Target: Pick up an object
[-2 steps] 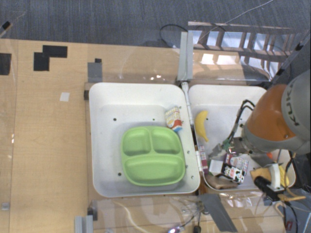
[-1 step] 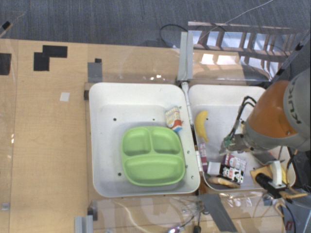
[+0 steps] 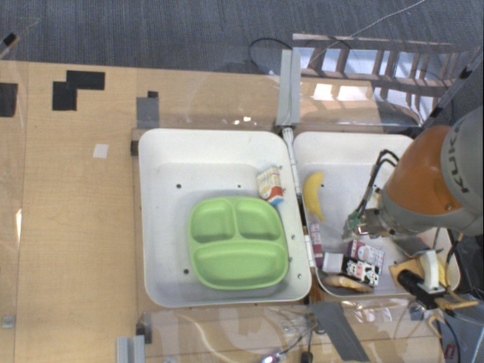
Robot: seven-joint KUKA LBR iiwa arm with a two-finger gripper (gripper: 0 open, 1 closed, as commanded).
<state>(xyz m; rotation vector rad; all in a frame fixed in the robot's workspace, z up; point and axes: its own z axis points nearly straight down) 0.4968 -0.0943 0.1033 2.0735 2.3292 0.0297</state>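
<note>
Over the right bin: the arm [image 3: 435, 180] reached in from the right, its claw [image 3: 361, 224] low above the clutter.
Claw state: could not tell how far open it was, nor whether it had hold of anything.
Right bin [image 3: 340, 153]: banana [image 3: 313, 193] at the left wall; black-and-white carton [image 3: 363, 261] just near of the claw.
Left bin [image 3: 162, 203]: green divided plate [image 3: 238, 242], small packet [image 3: 271, 184] at its far right.
Desk [image 3: 68, 218]: light wood.

Pale wooden worktop [image 3: 68, 225] bearing black square markings [image 3: 76, 88] at 10 o'clock; grey carpeted floor [image 3: 151, 17] along 12 o'clock.
</note>
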